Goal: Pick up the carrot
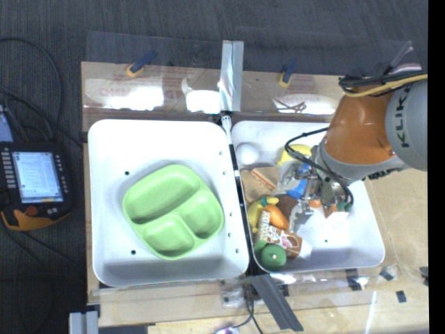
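- reaching into the right bin (361, 245) from the right, arm w/ orange band is hanging low over the toy pile
- carrot (277, 217) is lying in that bin's left part, among other toys, just beside a green round toy (272, 257); not lifted yet
- gripper (311, 202) is sitting just right of the carrot, nothing visibly between it & carrot; can't tell its state
- left bin (104, 186) is holding a green tray (173, 210)
- left to do, imo: the grasp and the lift
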`<control>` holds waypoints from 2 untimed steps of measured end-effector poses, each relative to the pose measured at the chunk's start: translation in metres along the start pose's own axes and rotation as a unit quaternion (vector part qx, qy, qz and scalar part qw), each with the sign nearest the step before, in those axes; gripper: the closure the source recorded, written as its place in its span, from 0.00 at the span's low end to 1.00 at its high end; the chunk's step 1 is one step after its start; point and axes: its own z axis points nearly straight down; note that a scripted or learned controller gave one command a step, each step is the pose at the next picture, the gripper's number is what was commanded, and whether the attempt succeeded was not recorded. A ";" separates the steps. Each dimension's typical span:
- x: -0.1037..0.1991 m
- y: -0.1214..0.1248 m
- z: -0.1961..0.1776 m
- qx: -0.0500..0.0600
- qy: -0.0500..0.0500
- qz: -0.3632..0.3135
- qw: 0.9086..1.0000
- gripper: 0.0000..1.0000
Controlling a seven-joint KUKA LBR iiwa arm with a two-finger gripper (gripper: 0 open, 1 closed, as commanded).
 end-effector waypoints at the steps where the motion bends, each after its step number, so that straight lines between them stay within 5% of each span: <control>1: 0.022 -0.002 0.012 0.002 -0.016 -0.028 0.999 0.00; 2: 0.016 0.006 0.016 0.010 -0.019 0.001 1.000 0.00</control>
